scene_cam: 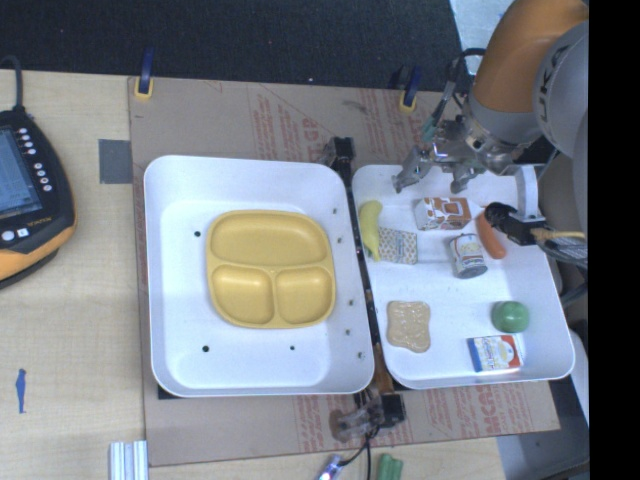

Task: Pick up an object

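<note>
Hanging over the far edge of the right bin (560,298), the gripper (437,173) has its two fingers spread apart with nothing between them, the left fingertip (403,180) near the bin's back left corner and the other just above a small brown and white carton (443,212). The arm (525,53), grey with an orange band, enters from the right. The objects on offer all lie in this right bin: a yellow banana-shaped piece (370,226) along the left wall, a patterned packet (397,245) touching it, the carton behind, a small tin can (466,255) on its side near the middle, and an orange carrot-like piece (491,236) just right of the can. Nearer the front sit a tan slice of bread (409,325), a green ball (510,316) and a red, white and blue box (495,352). The left bin (170,268) holds a yellow divided plate (270,268) at its centre. A black and orange handheld controller (30,203) rests on the bench (70,368) at the far left.
</note>
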Controlling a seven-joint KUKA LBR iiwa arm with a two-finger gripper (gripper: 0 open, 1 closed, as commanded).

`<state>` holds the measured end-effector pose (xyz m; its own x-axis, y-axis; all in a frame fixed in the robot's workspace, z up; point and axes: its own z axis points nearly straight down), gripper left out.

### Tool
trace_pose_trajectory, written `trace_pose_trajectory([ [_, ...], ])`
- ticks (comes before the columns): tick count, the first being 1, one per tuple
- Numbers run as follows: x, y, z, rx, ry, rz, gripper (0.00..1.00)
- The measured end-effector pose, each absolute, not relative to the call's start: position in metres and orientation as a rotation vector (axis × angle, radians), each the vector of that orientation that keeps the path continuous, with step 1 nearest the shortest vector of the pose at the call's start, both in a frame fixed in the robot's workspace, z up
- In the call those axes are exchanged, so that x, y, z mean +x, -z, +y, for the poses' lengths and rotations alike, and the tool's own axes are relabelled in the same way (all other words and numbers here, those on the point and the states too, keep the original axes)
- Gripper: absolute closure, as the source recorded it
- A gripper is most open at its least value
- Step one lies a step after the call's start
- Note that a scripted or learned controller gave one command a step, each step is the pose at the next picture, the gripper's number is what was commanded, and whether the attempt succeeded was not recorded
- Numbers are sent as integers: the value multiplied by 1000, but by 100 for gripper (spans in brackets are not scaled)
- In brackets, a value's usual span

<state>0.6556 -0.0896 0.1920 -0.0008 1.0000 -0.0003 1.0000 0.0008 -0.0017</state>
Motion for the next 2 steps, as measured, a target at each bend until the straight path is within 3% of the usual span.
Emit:
trace_pose_trajectory([
  [1, 656, -219, -140, -2219, -1, -2222, 0],
  [2, 642, -132, -175, -2215, -8, -2222, 0],
])
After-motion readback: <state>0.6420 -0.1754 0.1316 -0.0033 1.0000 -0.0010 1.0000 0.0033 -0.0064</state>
